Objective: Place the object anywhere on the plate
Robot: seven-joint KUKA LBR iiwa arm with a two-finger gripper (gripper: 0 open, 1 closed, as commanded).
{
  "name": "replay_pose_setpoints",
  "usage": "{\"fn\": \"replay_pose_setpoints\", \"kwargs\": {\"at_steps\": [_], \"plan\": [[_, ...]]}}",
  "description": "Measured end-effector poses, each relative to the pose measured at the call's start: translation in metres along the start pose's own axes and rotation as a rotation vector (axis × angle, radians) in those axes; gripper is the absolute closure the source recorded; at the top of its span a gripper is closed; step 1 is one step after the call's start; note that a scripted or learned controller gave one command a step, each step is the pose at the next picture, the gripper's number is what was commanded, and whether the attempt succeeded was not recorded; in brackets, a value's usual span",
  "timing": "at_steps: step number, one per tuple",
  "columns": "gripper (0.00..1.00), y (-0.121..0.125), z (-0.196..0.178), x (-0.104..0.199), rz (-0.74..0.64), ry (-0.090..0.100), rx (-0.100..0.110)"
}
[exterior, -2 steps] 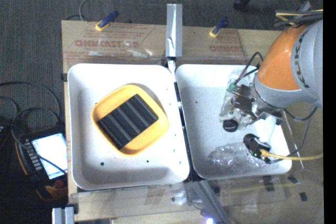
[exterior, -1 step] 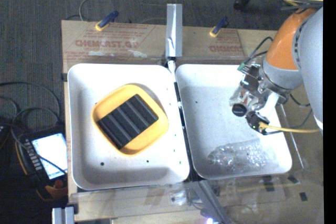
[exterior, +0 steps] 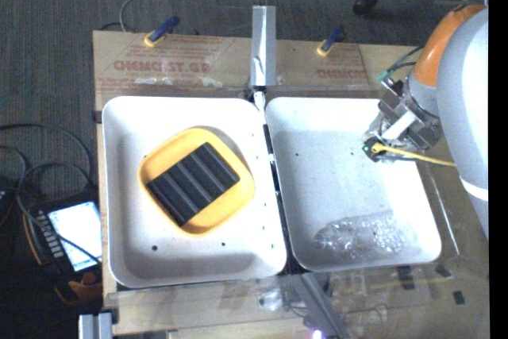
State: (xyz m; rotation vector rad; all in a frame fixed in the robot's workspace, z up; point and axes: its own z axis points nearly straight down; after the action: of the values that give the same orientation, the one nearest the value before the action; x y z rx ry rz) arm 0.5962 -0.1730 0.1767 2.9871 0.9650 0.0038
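A black ribbed block (exterior: 194, 182) lies flat on the yellow plate (exterior: 163, 159) in the left bin (exterior: 127, 250), while the hand (exterior: 390, 129), its opening impossible to tell, hangs over the right bin (exterior: 317, 131), well apart from a clear crumpled wrapper (exterior: 361, 234).

Two bins (exterior: 139, 246), one plate (exterior: 213, 220), one clear object (exterior: 361, 234)

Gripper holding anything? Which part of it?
Nothing visibly held: gripper hangs over the right bin; black ridged block lies on the yellow plate, clear wrap on that bin's floor.
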Motion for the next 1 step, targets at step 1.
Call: {"fn": "replay_pose_setpoints", "kwargs": {"at_steps": [1], "plan": [[1.0, 0.0551, 0.0058, 0.0169, 0.165, 0.009, 0.004]]}}
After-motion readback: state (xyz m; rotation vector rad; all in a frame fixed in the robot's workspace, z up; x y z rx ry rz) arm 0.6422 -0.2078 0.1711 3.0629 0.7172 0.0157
